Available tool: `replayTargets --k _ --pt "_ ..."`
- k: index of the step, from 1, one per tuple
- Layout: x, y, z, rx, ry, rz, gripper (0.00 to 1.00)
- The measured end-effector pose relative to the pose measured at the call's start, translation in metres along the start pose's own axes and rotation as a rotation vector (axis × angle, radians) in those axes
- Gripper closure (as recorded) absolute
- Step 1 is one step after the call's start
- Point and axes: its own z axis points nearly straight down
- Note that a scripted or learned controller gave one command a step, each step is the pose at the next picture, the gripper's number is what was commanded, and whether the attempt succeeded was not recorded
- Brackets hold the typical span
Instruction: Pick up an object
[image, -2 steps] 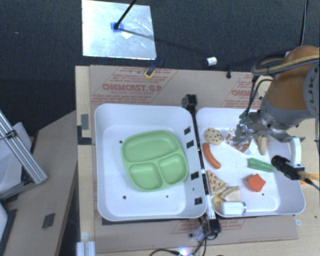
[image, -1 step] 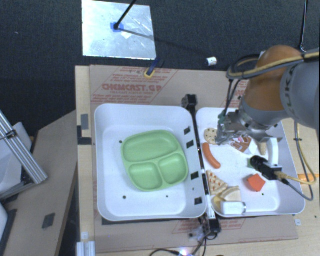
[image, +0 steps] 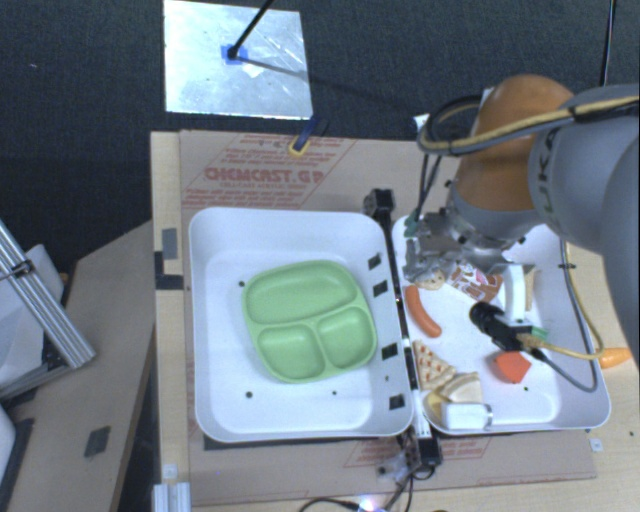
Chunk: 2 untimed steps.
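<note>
The task names no one object, so your candidates are the toy foods loose in the right bin (image: 583, 408). The red sausage (image: 424, 311) lies nearest, just below the claw (image: 428, 258), close to the wall the two bins share. By my reading it is the likeliest target: it lies flat with bare floor on both long sides, which leaves room for a grasp.

The claw hangs low over the bin's upper left corner, above a small speckled piece (image: 481, 284). You cannot tell how far open it is or whether it has hold of anything, since the wrist hides its tip.

Further down, a waffle-patterned wedge (image: 431, 362), a bread slice (image: 456, 386) and a white block (image: 465, 414) crowd one another, which would make a clean grip harder. An orange wedge (image: 512, 368) sits apart from them.

The left bin (image: 215, 300) holds a green divided tray (image: 305, 320), probably a drop-off spot.

The cardboard (image: 265, 172) under the bins reads "CHEMCAST G P" in red. A smaller line beneath it and the lettering on the arm are too unclear to read.
</note>
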Motion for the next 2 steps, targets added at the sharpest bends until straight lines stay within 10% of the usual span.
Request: replayTargets --k 1,2 --pt "0.052 -0.005 -0.010 0.001 0.000 0.000 1.00" --pt "0.042 0.005 0.005 0.002 -0.003 0.009 1.00"
